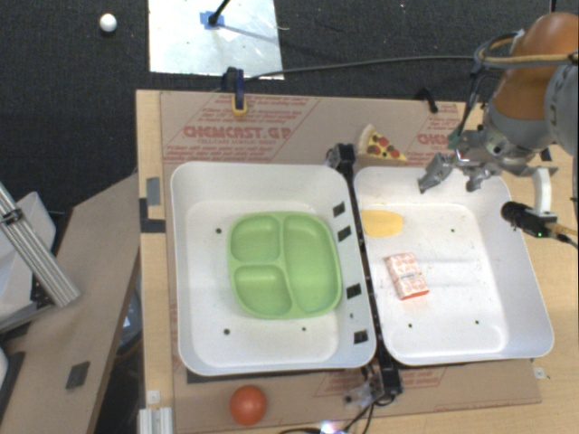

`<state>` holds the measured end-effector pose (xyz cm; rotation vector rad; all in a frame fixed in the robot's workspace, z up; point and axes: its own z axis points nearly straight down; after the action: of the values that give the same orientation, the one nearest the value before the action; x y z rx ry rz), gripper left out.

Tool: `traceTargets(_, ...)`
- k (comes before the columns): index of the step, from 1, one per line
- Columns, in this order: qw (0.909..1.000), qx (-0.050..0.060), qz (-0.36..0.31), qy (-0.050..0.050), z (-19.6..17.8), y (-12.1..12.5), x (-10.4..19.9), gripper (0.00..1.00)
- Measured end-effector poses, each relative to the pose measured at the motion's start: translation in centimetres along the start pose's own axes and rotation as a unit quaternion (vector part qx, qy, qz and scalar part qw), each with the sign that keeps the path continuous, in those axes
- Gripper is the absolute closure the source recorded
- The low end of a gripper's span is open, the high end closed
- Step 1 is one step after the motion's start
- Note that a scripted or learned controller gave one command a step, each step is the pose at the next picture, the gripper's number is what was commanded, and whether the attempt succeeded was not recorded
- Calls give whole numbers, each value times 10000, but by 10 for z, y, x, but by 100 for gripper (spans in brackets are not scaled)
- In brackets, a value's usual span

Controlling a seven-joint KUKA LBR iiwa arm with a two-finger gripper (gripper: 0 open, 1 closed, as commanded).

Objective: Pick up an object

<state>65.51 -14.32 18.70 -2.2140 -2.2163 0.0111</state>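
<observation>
Across table, left to right: left white shallow bin carries pale green three-compartment plastic tray, flat, near centre; orange ball outside bins on cardboard, near front edge; pizza-slice toy outside behind right bin; right white shallow bin carries flat yellow oval piece at far-left corner and small pink-and-white box, likely pick target, lying flat, long axis running far-left to near-right; claw over far edge of right bin, fingers apart, nothing between them, well apart from box; judged poised before descent.
</observation>
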Motion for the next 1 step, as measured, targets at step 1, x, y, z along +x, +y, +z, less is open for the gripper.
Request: traceTargets(1,10000,-65,-11,-9,-9,3,0,0)
